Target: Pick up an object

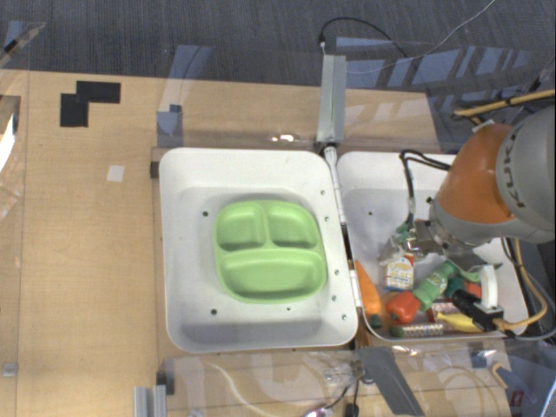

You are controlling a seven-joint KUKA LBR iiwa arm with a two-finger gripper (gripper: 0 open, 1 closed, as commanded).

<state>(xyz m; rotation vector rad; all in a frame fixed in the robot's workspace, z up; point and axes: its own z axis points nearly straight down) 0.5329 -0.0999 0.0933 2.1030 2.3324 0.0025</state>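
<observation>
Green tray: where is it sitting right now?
The green tray lies in the middle of the left bin, upright with its three compartments facing up. It is across the divider from the carrot and the gripper in the right bin.

Single fixed camera, mounted above the worktop (78,259), looking down at a slant. Far enough back to frame both white bins: left bin (174,259), right bin (369,181). Dark carpet along top edge. Arm (499,181) enters from frame right.
</observation>
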